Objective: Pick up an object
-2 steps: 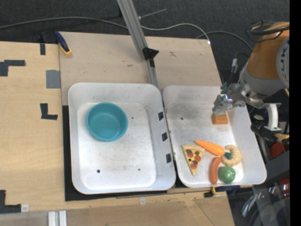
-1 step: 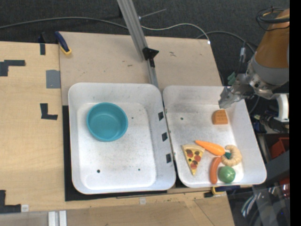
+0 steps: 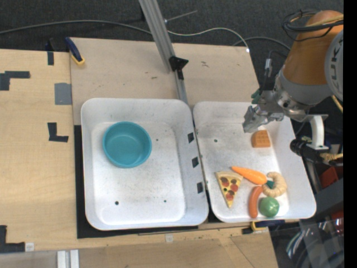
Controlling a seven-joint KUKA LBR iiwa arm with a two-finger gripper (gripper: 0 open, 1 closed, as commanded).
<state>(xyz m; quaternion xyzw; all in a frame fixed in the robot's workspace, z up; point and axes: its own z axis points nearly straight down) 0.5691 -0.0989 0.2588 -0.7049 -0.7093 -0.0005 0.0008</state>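
While nothing has been lifted yet, the arm (image 3: 312,54) is in from the upper right of the frame and has its end effector (image 3: 255,120) low over the upper part of the right bin (image 3: 223,119), just beside the small orange block (image 3: 261,139), so the pick looks to be at the approach stage with the grasp and lift both left to do. From this slant I cannot tell how far apart the end effector stands, and nothing is visibly caught in it. Big things first: one wooden surface (image 3: 33,149) across the frame, two white bins on it side by side, the left bin (image 3: 92,116) in the centre-left and the right bin toward the right. One teal bowl (image 3: 127,144) sits alone in the left bin's upper left. Over in the right bin, count six small items: the orange block near the top, and a cluster at the lower right, well apart from it, of one pizza slice (image 3: 228,187), one carrot (image 3: 250,175), one pale knobbly piece (image 3: 274,184), one red sausage-like piece (image 3: 254,200) and one green ball (image 3: 269,206). My read is the orange block is the likeliest target, lying free on the bin floor.
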